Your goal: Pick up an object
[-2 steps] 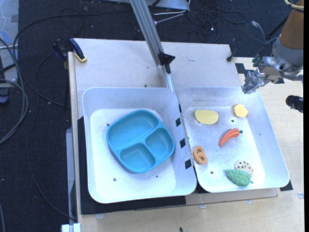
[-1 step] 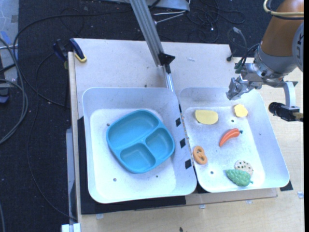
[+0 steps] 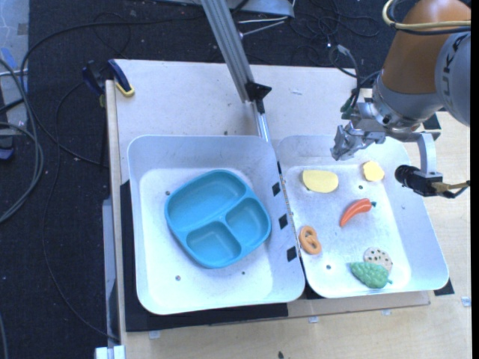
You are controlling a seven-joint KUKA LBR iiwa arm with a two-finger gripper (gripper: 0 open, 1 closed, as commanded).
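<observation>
The grey arm (image 3: 419, 58) comes in from the upper right of the camera view, its orange band uppermost and its wrist bent down and to the left over the far end of the right bin (image 3: 426, 253). Part of a dark letter marking shows on the grey casing at the right edge, too cut off to read. The tool (image 3: 346, 149) hangs over the bin's back left area, just beyond the yellow oval piece (image 3: 320, 181) and to the left of the small yellow piece (image 3: 373, 172); nothing is seen in its grasp, and whether it is released or clenched I cannot tell, since its tip is small and dark against the bin. Whether it touches the bin floor also cannot be told. The right bin holds the objects for picking: the two yellow pieces at the back, an orange carrot-like piece (image 3: 356, 210) in the middle, a pretzel (image 3: 309, 239) near the left wall, and a green leafy piece (image 3: 370, 274) with a speckled round cookie (image 3: 378, 258) touching it at the front. The left bin (image 3: 150, 283) carries a blue divided tray (image 3: 217, 218) with three compartments, lying tilted. Both bins sit side by side on the pale counter (image 3: 179, 96).
</observation>
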